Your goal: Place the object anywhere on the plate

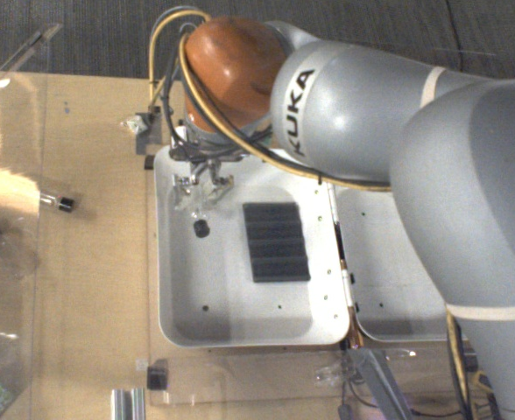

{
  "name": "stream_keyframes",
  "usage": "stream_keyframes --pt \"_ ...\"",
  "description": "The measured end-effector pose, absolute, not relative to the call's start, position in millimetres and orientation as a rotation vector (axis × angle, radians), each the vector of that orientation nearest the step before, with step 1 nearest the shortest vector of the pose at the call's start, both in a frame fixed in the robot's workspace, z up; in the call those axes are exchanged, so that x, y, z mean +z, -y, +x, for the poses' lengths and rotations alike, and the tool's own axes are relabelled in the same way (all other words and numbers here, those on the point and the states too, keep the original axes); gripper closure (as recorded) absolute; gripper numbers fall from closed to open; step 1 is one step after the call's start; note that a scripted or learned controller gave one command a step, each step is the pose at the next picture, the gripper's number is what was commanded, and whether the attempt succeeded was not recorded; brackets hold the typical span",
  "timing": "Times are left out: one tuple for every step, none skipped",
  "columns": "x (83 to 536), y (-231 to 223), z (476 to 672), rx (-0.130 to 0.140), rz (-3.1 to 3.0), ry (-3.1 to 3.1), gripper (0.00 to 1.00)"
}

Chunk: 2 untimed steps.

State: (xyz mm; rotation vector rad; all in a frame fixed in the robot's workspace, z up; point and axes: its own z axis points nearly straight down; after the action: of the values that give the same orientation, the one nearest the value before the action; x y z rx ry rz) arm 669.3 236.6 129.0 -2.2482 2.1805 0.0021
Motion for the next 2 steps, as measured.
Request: stream_keyframes --pt "141.9 -217.8 669.5 -0.001 -2.603 -1.742 1.0" --pt "151.9 -236.1 668.8 0.0 -2.885 -1.223 1.0"
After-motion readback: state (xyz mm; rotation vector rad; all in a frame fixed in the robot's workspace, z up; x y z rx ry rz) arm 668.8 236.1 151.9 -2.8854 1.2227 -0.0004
